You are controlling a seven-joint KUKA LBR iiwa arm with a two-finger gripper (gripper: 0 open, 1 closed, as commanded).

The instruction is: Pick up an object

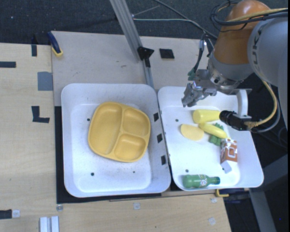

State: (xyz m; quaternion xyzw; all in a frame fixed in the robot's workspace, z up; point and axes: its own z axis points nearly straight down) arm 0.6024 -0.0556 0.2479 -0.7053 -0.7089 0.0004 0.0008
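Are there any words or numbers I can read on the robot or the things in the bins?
"KU", the visible start of a name cut off by the edge: on the grey arm.
Label on the green bottle: too blurred to read.
Print on the red and white packet: too small to read.
The yellow tray: no writing visible.
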